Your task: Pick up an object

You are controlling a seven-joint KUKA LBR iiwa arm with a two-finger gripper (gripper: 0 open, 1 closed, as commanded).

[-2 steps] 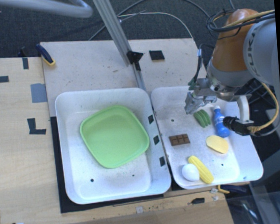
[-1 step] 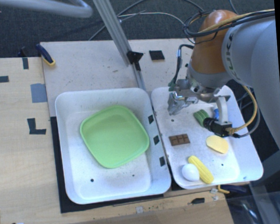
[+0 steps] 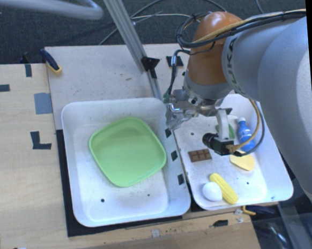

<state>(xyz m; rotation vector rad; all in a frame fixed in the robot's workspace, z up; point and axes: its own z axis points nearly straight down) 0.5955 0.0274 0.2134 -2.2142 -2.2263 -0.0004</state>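
The gripper [image 3: 175,113] hangs over the far left corner of the right bin [image 3: 269,190], just beside the wall it shares with the left bin [image 3: 124,201]; whether it is parted or closed cannot be told from this angle. No object is seen in its grasp. The pickable things lie nearer the camera in the right bin. A small brown chocolate bar [image 3: 200,155] lies flat with its long axis running left to right. A yellow corn cob [image 3: 224,188] slants from upper left to lower right, its lower end near the front rim, touching a white egg [image 3: 211,191] on its left. A yellow wedge [image 3: 244,162] and a blue-capped bottle [image 3: 243,130] sit under the arm. Bare floor lies around the chocolate. The left bin holds a green plate [image 3: 127,150], a rounded square set askew, with open floor along the front.
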